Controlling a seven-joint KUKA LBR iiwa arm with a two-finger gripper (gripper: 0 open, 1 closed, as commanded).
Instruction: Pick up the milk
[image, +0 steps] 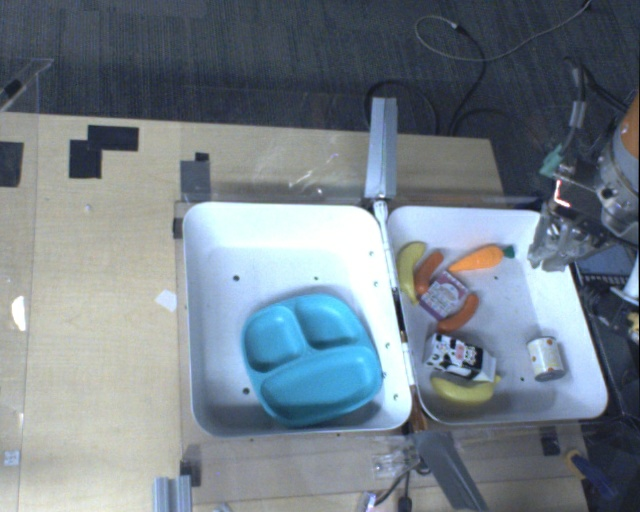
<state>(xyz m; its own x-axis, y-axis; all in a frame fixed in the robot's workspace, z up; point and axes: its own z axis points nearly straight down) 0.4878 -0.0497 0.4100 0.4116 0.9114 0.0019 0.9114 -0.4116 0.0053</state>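
The arm reaches in from the right, its gripper (553, 252) above the right bin's (580, 330) far edge; whether the fingers are parted is perhaps unreadable. The milk (458, 358) lies near the bin's front, touching a banana (462, 391).

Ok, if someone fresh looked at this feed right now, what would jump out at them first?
Probably the bright blue divided tray lying alone in the left bin. Next, the cluster in the right bin: the black-and-white milk carton on its side beside a banana, with an orange carrot further back. The gripper hangs over that bin's far right corner, away from the milk.
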